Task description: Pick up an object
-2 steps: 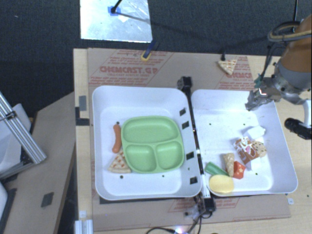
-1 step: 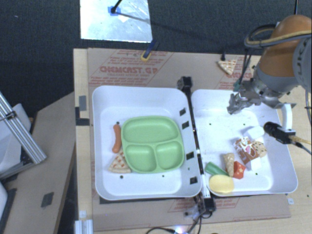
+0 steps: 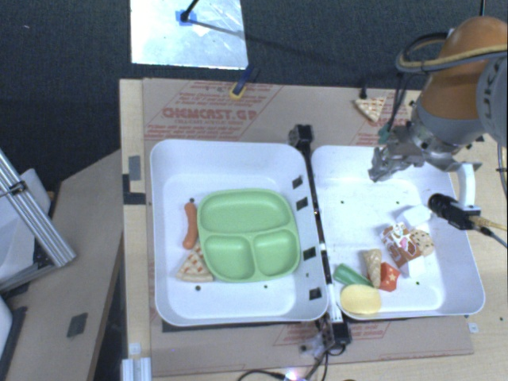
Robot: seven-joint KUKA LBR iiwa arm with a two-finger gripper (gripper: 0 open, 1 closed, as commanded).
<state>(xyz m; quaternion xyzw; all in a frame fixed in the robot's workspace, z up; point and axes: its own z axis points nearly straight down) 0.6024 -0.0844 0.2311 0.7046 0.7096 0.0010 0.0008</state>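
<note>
Overhead view of two shallow white bins on a cardboard-covered bench, with the arm's gripper over the right bin.

Left white bin (image 3: 167, 161): a thin orange-red sausage-shaped toy (image 3: 190, 224) and a tan waffle-textured wedge (image 3: 194, 267) lie just beside the left edge of a green three-compartment plastic tray (image 3: 248, 235). Right white bin (image 3: 349, 189): near its front edge lie a green pod-shaped piece (image 3: 347, 275), a yellow oval toy (image 3: 360, 299), a tan cone-like piece (image 3: 371, 265) touching a red piece (image 3: 388, 277), and a brown, white and red block (image 3: 406, 242). The grey two-finger gripper (image 3: 381, 167) hangs over the bin's rear part, well apart from these objects; whether its jaws stand wide or closed cannot be told.
</note>
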